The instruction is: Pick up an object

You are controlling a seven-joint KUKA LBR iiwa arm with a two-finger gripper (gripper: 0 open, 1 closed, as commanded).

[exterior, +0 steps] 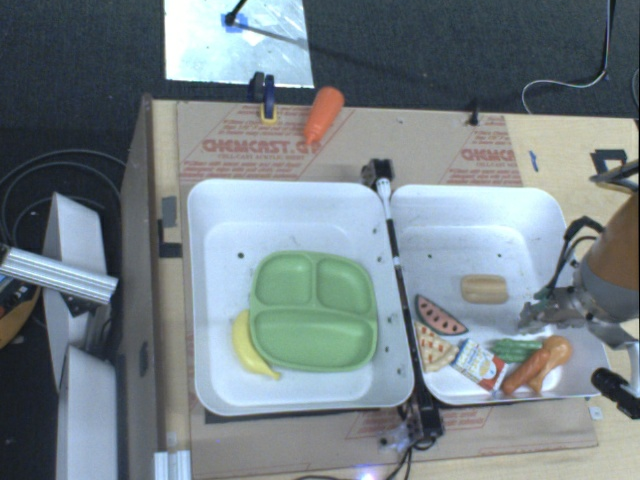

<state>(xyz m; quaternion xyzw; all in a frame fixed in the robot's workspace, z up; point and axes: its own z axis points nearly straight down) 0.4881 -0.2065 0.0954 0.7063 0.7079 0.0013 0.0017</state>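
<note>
The right bin (pixel 470 208) holds a tan bread roll (pixel 484 289), a watermelon slice (pixel 439 316), a pizza slice (pixel 433 349), a small white and red packet (pixel 476 361), a green pea pod (pixel 517 348) and an orange hot dog (pixel 536 365). My gripper (pixel 545 314) comes in from the right edge, low over the bin's right side. It hangs just above the pea pod and the hot dog, to the right of the bread roll. Nothing is visibly held.
The left bin (pixel 215 268) carries a green divided plate (pixel 314 311) with a yellow banana (pixel 248 345) at its left edge. An orange carrot (pixel 322 115) lies on the cardboard behind the bins. A black divider bar (pixel 393 258) runs between the bins.
</note>
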